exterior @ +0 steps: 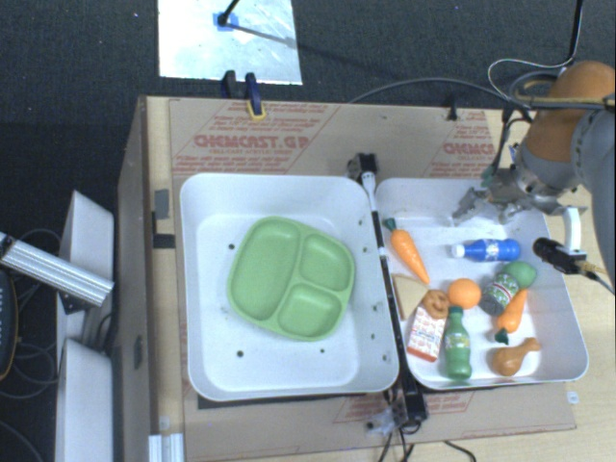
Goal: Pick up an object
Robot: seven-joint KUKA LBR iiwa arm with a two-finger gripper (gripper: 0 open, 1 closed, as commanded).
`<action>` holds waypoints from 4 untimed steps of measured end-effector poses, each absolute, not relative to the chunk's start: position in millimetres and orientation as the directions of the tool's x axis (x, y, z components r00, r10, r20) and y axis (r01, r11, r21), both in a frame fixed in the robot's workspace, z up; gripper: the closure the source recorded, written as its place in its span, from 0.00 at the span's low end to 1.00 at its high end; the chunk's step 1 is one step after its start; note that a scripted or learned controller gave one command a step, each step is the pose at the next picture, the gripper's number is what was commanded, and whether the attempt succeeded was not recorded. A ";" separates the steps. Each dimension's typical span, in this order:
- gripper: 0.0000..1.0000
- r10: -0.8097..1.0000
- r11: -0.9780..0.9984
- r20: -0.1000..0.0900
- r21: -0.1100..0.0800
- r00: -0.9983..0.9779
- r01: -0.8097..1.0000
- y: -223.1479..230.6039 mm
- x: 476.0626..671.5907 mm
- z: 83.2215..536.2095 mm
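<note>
The grey arm [577, 147] enters from the right, orange band uppermost. The gripper [491, 203] points down and leftward, fingers [469, 208] spread apart with nothing between them.

Bench [289, 128]: brown printed board top. On it we count two shallow white bins set side by side, touching. The right bin [576, 349] lies under the gripper [500, 200]; the left bin [202, 258] sits well to the gripper's left, across the shared rim.

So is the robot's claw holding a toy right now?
Gripper: jaws spread open above the right bin, nothing between them.
</note>
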State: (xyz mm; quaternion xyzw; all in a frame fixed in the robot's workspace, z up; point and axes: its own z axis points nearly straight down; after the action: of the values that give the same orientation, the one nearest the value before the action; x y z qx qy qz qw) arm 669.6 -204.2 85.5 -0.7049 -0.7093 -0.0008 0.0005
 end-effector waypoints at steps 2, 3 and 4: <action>0.00 1.000 0.006 0.002 0.000 -0.006 1.000 -204.2 669.6 85.5; 0.00 1.000 0.006 0.002 0.000 -0.006 1.000 -204.2 669.6 85.5; 0.00 1.000 0.007 0.002 0.000 -0.007 1.000 -204.2 669.6 85.5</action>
State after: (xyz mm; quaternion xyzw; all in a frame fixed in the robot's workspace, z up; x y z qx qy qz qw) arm 669.6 -204.2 85.5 -0.7048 -0.7094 -0.0007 0.0004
